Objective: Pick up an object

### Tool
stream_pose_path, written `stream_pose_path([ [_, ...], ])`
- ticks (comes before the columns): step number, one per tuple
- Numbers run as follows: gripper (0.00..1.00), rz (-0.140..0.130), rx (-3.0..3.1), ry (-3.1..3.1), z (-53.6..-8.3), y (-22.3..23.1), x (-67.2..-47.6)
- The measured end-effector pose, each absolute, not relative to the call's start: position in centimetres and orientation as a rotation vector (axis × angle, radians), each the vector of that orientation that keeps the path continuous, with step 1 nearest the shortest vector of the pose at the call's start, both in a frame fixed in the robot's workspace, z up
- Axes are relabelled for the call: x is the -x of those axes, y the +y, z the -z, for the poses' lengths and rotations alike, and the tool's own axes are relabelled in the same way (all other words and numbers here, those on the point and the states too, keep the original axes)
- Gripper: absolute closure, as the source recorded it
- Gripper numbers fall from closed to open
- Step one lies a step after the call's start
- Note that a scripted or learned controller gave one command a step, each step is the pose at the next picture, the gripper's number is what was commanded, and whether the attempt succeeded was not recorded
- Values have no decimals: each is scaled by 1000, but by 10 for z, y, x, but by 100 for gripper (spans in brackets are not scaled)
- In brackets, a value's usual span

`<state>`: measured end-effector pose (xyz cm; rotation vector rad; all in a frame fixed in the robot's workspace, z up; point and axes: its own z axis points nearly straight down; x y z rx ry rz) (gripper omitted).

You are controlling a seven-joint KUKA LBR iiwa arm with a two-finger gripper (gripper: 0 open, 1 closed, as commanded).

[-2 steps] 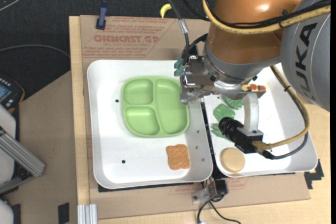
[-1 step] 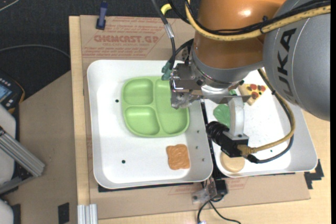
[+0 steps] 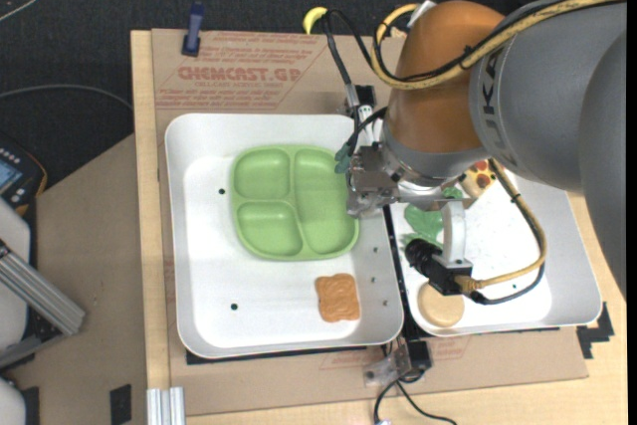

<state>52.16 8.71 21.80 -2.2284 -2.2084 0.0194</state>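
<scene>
The gripper [image 3: 366, 189] sits at the right edge of the green divided plate [image 3: 294, 202] in the left bin [image 3: 199, 314]. Its opening cannot be determined. A brown waffle [image 3: 337, 298] lies nearby.

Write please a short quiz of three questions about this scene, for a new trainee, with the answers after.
1. True or false: the green divided plate lies in the left bin.
2. Which thing lies nearest the front right corner of the left bin? A) a blue clip B) the orange-brown waffle piece C) a red cup
3. Fill in: the end effector is over the plate's ____ edge.

Key: 1 true. 2 B. 3 right.
</scene>
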Motion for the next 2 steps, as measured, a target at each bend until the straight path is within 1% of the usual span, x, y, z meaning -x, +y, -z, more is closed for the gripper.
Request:
stream_pose_path([
  [1,100,-10,2207,-2224,-180,165,-475],
  [2,100,-1,2222,-2218,-194,160,-479],
])
